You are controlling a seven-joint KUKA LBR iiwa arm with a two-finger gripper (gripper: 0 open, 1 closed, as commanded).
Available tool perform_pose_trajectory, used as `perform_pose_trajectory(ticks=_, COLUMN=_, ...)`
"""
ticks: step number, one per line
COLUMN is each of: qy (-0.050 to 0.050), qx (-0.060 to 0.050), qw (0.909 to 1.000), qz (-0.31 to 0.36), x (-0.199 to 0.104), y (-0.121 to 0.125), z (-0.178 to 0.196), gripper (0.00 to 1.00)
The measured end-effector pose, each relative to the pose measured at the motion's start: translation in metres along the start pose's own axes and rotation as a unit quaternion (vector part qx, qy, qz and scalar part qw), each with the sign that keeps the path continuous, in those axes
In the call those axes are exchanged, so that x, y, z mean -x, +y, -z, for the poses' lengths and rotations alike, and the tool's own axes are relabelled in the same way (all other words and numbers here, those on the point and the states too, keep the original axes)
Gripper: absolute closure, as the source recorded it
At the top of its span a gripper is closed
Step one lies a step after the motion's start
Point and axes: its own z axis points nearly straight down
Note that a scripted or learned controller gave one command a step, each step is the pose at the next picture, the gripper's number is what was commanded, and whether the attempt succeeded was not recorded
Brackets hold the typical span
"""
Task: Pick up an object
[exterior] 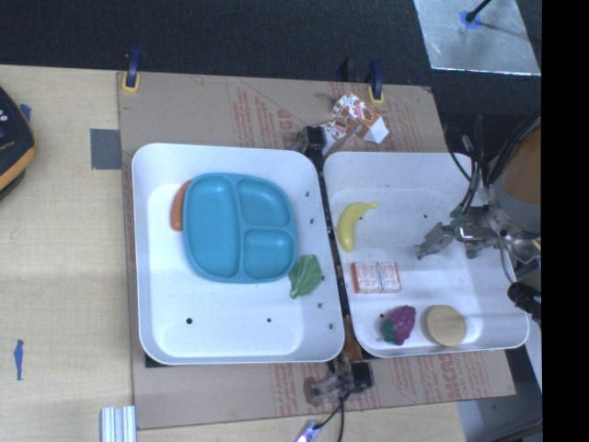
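Grey two-finger gripper hangs over right white bin, fingers apart w/ nothing betw. them. Nearest obj: curved yellow plastic banana, lying at bin's left side, apart from gripper.

At twelve o'clock we saw a crumpled wrapper on the cardboard sheet; at nine o'clock, a yellow device.

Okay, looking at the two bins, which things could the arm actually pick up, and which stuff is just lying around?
Candidates to pick up:
banana
small patterned packet
purple grapes
tan round disc
green leaf
blue divided plate
orange item, half under that plate

Just lying about:
crumpled wrapper above the bins
blue clamps
yellow-and-black device at the left edge
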Motion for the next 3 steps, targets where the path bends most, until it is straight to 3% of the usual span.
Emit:
perform_pose_trajectory(ticks=1, qy=0.000, qx=0.002, qw=1.0000, qz=-0.001, x=0.019, y=0.044, z=0.051, gripper=0.00)
perform_pose_trajectory(ticks=2, qy=0.000, qx=0.000, qw=1.0000, qz=0.000, x=0.000, y=0.122, z=-0.047, gripper=0.00)
perform_pose_trajectory(ticks=3, qy=0.000, qx=0.000, qw=1.0000, qz=-0.001, x=0.012, y=-0.043, z=-0.033, gripper=0.00)
